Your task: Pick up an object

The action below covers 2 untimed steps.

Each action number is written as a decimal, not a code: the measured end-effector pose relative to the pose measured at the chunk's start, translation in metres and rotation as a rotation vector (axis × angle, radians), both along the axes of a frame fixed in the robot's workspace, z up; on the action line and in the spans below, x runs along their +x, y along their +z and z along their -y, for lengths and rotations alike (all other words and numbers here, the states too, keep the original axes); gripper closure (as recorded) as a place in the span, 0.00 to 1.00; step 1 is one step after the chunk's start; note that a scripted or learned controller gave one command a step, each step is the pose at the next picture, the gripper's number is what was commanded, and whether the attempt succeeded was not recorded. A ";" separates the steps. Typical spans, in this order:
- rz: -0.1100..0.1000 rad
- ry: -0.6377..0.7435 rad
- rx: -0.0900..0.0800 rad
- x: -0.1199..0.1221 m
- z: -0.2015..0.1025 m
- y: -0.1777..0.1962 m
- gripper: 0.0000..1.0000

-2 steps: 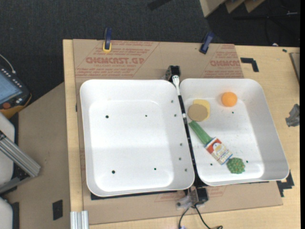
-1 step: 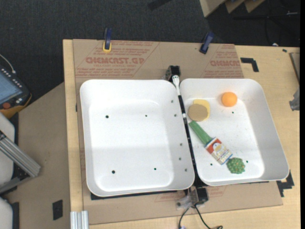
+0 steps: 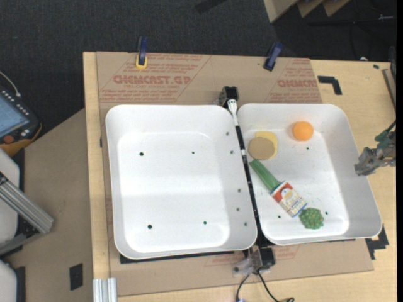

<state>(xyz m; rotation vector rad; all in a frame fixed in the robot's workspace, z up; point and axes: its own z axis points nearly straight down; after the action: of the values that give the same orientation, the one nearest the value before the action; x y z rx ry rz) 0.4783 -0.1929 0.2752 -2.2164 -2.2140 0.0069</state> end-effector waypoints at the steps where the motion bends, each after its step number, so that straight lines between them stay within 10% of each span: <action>1: 0.024 0.008 -0.006 0.003 -0.047 0.126 1.00; 2: -0.001 0.000 0.000 0.000 -0.053 0.017 1.00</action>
<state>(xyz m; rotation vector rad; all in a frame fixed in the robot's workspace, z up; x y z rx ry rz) 0.4785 -0.1402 0.2924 -2.2155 -2.2142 0.0078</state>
